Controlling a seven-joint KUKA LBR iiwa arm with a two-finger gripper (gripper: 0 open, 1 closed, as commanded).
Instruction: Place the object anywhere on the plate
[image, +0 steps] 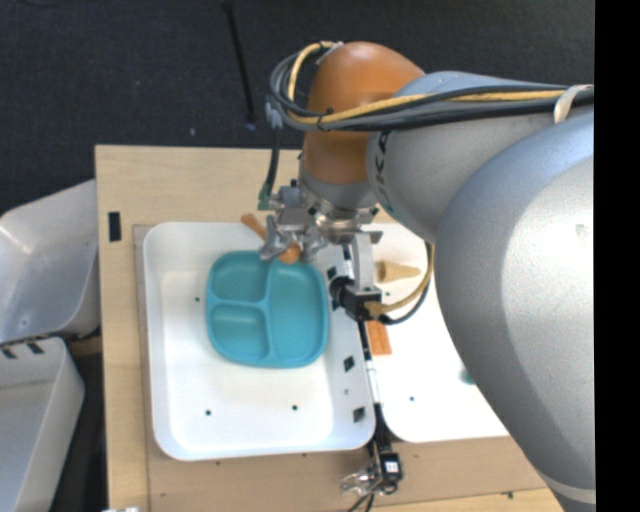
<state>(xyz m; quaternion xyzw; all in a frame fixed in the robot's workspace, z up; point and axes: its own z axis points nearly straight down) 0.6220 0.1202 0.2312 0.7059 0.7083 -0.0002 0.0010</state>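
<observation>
A teal divided plate (267, 308) lies in the left white bin (180, 400), toward its back. My gripper (283, 240) hangs over the plate's far right rim, under the orange wrist band. A thin orange stick-like object (254, 226) runs slantwise between the fingers; one end pokes out to the back left and the other end shows over the plate's rim. The gripper is shut on it. The arm hides most of the gripper's body.
The right bin (440, 410) holds a tan cone-shaped piece (402, 272) and a small orange piece (379, 339) close to the divider between the bins. A cable loops beside the gripper. The arm's large grey body covers much of the right bin.
</observation>
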